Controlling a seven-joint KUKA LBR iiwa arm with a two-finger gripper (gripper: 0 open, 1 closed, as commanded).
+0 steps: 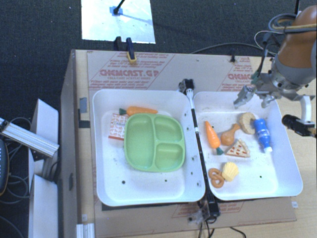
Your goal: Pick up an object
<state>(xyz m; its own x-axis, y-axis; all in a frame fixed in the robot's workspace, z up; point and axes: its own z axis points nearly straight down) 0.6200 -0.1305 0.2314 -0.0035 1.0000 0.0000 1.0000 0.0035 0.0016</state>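
Right bin (285, 182): one carrot (212, 136), drumstick (231, 133), bread roll (246, 120), blue bottle (262, 134), pizza slice (238, 149), pretzel (216, 177), corn piece (230, 171). Left bin (106, 182): one green tray (154, 143), carrot, card. Gripper (253, 96) jaws spread, grasping nothing, above the right bin's far edge.

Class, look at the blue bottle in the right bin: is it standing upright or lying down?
Lying down: the blue bottle rests lengthwise on the right bin's floor.

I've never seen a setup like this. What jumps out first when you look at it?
A light green plastic tray with compartments fills most of the left white bin, with an orange toy carrot lying at its far edge. The right white bin holds scattered toy foods, among them a blue bottle, a second orange carrot and a pizza slice. Above that bin's far right corner hangs the grey gripper.
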